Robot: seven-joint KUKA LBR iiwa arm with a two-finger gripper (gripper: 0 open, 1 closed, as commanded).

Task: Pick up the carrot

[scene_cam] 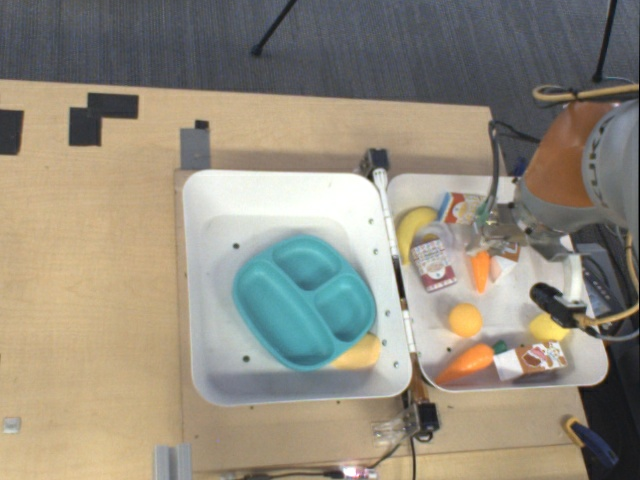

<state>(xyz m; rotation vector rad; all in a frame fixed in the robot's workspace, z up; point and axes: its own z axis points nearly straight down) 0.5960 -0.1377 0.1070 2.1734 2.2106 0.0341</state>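
Camera view: I see the gripper (492, 230) over a small carrot (481, 270), grip unclear; red carton (434, 265) and orange ball (464, 319) crowd close

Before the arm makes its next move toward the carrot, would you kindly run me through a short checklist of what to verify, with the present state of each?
1. Carrot lies in the right bin, near its front edge: ok.
2. Carrot's top is uncovered: ok.
3. Room around it: not ok, a small carton sits against its tip.
4. Tool lined up over the carrot: not ok, it is toward the back of the bin, above a smaller orange piece.
5. Tool holding nothing: cannot tell.
6. Path from tool to carrot: cannot tell, an orange ball sits between them.
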